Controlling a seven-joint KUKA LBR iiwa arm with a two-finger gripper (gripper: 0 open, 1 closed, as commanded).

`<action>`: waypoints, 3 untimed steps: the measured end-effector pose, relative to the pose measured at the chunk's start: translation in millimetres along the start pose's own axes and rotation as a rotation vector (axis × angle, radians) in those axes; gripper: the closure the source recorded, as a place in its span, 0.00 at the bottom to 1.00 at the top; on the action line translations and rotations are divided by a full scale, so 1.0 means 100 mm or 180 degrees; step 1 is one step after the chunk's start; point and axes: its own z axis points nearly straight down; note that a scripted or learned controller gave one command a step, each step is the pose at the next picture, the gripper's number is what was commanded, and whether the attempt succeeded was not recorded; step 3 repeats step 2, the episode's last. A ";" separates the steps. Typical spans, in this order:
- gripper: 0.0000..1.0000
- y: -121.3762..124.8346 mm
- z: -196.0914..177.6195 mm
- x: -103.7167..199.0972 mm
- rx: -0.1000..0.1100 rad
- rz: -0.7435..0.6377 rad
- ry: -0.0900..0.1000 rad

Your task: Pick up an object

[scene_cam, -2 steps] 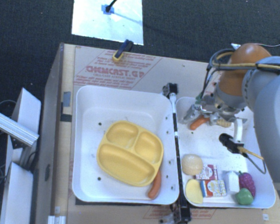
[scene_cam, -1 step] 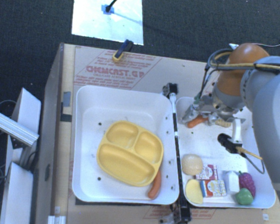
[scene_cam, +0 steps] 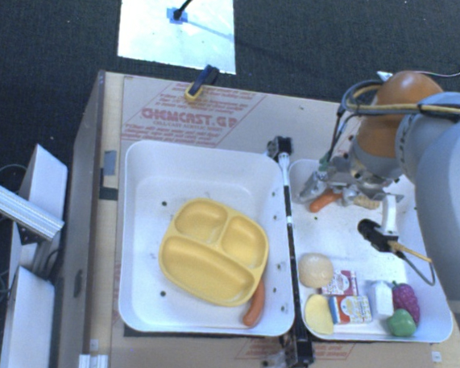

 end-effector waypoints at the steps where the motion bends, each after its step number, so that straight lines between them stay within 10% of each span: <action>1: 1.00 0.02 -0.11 0.00 -0.0024 -0.0009 -0.0005; 2: 1.00 -0.22 -1.03 0.71 -0.0056 -0.0017 0.0011; 3: 1.00 -0.22 -1.03 0.71 -0.0056 -0.0017 0.0011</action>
